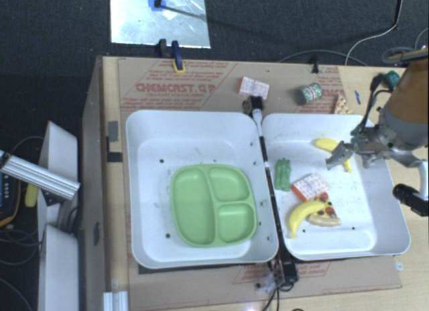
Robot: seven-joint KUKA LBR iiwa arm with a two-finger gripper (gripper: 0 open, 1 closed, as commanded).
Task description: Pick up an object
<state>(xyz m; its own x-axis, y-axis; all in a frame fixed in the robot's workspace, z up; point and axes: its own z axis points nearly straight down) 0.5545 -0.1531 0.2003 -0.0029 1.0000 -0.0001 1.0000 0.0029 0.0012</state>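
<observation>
The gripper (340, 158) hangs over the right bin (385, 226), near its far edge, with the grey arm (405, 112) reaching in across the bin's right rim. Its fingers point toward a small yellow banana-like toy (327, 145) lying close to the far wall. I cannot tell whether the fingers are spread or closed, as they blur against the white floor, and nothing is visibly held between them.

The other candidates sit toward the middle and near side of the same bin: a green toy (282, 174) just beside the left wall, a red-and-white box (310, 185) next to it, a larger yellow banana (303, 213) toward the near edge, and a pizza-slice toy (326, 218) touching that banana. The left bin (144, 135) holds a green divided tray (213, 204).

The small yellow toy looks like the target in hand. To take it well, the fingers should straddle its narrow width, not its length, and descend straight down until they nearly meet the bin floor. The toy lies near the far wall, so the closing line should run along that wall to keep a finger from jamming on it. Close fully before lifting, then rise vertically.
</observation>
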